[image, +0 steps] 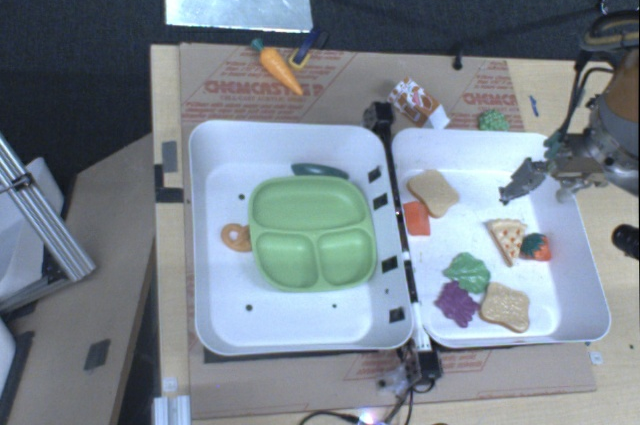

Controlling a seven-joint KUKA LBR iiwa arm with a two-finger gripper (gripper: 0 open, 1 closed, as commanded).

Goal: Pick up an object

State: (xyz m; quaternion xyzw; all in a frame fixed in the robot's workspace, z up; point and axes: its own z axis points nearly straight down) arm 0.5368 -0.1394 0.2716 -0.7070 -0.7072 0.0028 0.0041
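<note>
Gripper: we see it [522, 181] above the right bin's upper right part, reaching in from the right; its two dark fingers are spread apart, with nothing between them.
Right bin: [585, 258] we count a tan bread-shaped piece [432, 192] near its upper left, an orange-red block [416, 218] at its left wall, a pizza slice [508, 239] near the middle right, and a small red and green piece [535, 247] just beside the slice.
Lower right bin: a green leafy piece [467, 270], purple grapes [457, 303] below it, and a toast slice [505, 307] to their right.
Nearest items: the pizza slice lies just below the gripper, apart from it.
Left bin: [215, 213] we see a green divided tray [311, 232], a small orange ring [236, 237] at its left, and a dark green item [320, 171] behind it.
Bench: [240, 88] a toy carrot [279, 70], a small printed box [413, 101] and a small green piece [492, 121] lie beyond the bins.
</note>
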